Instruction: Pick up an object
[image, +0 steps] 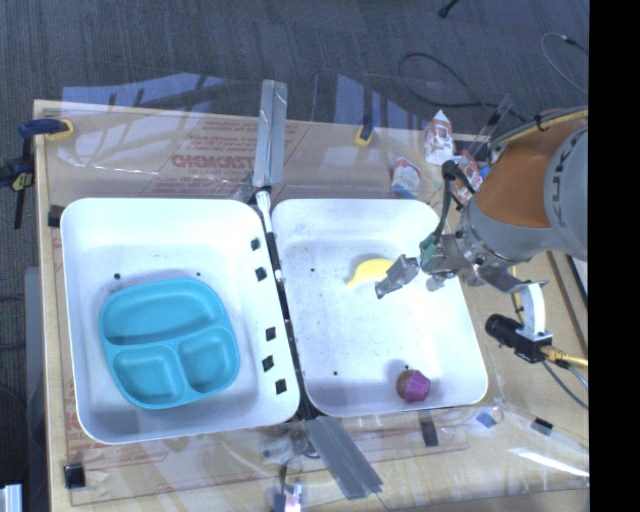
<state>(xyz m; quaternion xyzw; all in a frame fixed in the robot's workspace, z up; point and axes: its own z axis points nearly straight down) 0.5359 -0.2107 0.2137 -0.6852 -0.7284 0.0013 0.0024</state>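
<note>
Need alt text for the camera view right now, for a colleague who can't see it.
The gripper hangs over the right bin beside a yellow banana; a purple fruit lies near that bin's front. The left bin holds a blue divided tray.

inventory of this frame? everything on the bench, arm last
bins: 2, white, side by side on the bench
divided plate: 1, light blue, three compartments, in the left bin
banana: 1, yellow, upper middle of the right bin, just left of the gripper
round fruit: 1, dark purple-red, near the front edge of the right bin
clamps: blue and yellow, at the bench's far left corner; exact count unclear
small packets: 2, white with red, on the bench behind the right bin
arm: 1, grey with orange band, reaching in from the right
gripper: 1, grey, over the right bin beside the banana
</note>
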